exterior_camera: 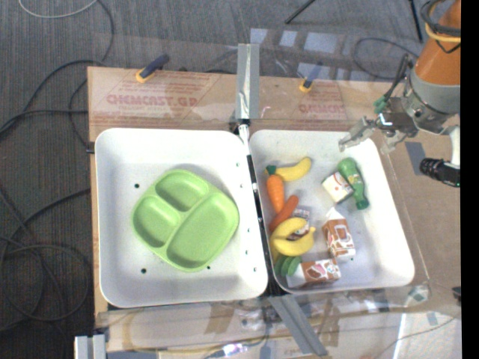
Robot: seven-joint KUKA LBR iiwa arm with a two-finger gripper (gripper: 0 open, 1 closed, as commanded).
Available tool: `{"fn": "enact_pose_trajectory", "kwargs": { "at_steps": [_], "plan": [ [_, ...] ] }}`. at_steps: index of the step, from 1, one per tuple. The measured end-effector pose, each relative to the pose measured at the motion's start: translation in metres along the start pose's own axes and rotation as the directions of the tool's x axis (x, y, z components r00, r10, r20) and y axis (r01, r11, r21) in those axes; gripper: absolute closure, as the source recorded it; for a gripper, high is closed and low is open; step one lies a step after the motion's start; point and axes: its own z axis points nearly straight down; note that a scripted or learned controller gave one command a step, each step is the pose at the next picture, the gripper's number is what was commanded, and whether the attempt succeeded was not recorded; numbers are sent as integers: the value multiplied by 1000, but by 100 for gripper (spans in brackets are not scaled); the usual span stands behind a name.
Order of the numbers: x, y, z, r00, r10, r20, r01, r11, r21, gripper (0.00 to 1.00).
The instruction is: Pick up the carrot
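Note:
The carrot (pixel 275 193) is orange with a green top and lies lengthwise at the left side of the right bin (pixel 389 223), just below a yellow banana (pixel 294 169). A second, reddish-orange piece (pixel 285 211) lies against its lower end. My gripper (pixel 371 135) hovers over the bin's far right corner, well up and to the right of the carrot. Its fingers are spread open with nothing between them.
A green bottle (pixel 352 182) and a small carton (pixel 336 188) lie below the gripper. Also in the right bin are a banana bunch (pixel 292 236), two red cartons (pixel 338 238) (pixel 320 271) and a green piece (pixel 288 265). The left bin (pixel 112 200) holds a green divided plate (pixel 185 219).

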Motion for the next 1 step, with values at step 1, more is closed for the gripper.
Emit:
{"fn": "enact_pose_trajectory", "kwargs": {
  "at_steps": [1],
  "plan": [
    [65,-55,127,999,36,-1,-36,999,3,0]
  ]
}}
